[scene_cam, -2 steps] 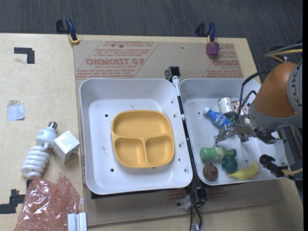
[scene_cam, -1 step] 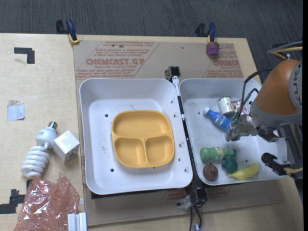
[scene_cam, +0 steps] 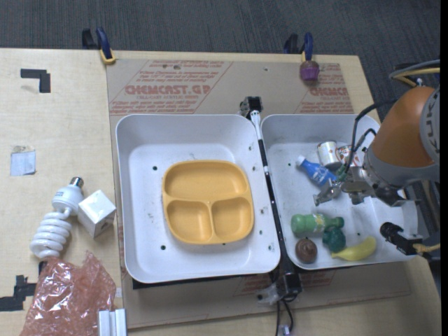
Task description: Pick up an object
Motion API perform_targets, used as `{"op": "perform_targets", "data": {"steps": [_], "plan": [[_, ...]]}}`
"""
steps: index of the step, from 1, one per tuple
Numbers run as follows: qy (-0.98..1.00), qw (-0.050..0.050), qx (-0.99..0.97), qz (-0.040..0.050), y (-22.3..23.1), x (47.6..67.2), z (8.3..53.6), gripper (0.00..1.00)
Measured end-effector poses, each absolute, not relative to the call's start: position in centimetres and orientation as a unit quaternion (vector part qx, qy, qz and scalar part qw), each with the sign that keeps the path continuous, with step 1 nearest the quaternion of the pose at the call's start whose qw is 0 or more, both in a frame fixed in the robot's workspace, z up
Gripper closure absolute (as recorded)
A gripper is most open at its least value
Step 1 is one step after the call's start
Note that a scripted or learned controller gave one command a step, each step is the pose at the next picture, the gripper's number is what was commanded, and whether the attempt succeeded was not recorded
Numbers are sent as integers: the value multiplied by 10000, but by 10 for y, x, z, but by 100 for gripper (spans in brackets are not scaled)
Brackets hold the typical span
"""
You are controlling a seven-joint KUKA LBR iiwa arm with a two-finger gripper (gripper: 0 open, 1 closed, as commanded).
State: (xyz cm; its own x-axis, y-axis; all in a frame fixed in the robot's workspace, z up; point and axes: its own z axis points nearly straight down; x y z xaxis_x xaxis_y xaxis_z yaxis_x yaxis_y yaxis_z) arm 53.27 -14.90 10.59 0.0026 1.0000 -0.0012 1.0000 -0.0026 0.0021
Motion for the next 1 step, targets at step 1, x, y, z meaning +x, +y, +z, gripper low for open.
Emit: {"op": "perform_targets", "data": {"steps": [1], "plan": [[7066, -3, 7076, -2, -106, 490, 92, 0]]}}
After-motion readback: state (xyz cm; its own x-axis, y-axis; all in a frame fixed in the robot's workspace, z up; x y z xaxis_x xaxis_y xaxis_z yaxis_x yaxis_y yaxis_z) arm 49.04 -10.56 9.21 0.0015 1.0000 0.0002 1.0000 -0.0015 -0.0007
